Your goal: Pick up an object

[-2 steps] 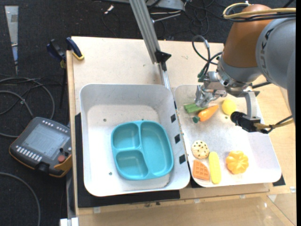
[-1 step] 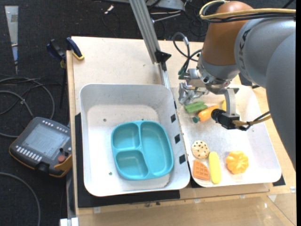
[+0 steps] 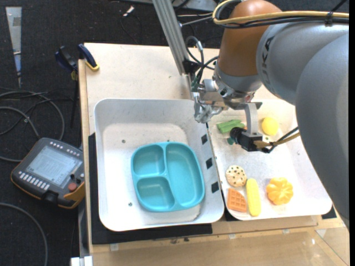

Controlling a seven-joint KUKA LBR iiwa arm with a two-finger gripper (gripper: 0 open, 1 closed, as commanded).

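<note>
Claw (image 3: pixel 204 111), its grip impossible to read, hangs over the right bin's (image 3: pixel 308 168) left wall; the green toy (image 3: pixel 227 127) lies inside, just right. Descending here could strike the wall and miss.

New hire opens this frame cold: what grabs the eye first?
The big grey arm with its orange band takes the upper right, its gripper hanging over the wall between the two bins. Next comes the teal divided plate in the left bin. Then the toy food in the right bin: a cookie, a waffle and an orange piece near its front edge.
</note>
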